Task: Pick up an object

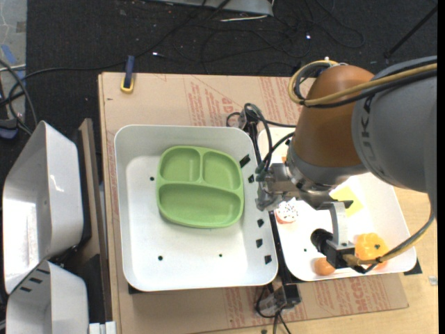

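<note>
In the right bin (400, 218), the arm (361, 124) hides much.

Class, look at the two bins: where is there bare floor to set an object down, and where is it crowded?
Free: the left bin along its near wall, below the green divided plate. Crowded: the right bin, where the arm overhangs a yellow-orange toy, a small orange piece and a white round object.

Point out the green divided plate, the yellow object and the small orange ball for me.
green divided plate (200, 186): camera view, its large lower compartment.
yellow object (368, 243): camera view, its top face, right bin.
small orange ball (322, 266): camera view, its centre, right bin's near edge.
</note>
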{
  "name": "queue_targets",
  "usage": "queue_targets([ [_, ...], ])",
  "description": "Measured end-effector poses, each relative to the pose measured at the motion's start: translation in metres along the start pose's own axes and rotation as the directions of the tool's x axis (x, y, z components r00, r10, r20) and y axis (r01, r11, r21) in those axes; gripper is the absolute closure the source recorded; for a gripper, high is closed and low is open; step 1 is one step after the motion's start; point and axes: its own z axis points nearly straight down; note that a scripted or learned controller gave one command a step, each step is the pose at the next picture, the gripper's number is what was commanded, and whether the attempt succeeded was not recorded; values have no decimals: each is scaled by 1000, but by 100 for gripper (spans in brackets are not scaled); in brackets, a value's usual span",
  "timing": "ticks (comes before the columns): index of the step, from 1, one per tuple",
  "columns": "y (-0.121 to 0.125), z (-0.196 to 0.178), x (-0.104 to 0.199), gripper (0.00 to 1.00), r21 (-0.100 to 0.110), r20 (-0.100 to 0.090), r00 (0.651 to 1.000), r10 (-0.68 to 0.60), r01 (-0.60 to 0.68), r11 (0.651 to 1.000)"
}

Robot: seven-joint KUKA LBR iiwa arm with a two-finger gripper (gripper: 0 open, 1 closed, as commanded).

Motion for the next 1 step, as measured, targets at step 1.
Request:
queue_targets([
  [1,-7,11,46,100,1,0,1000,1,-1,1000],
])
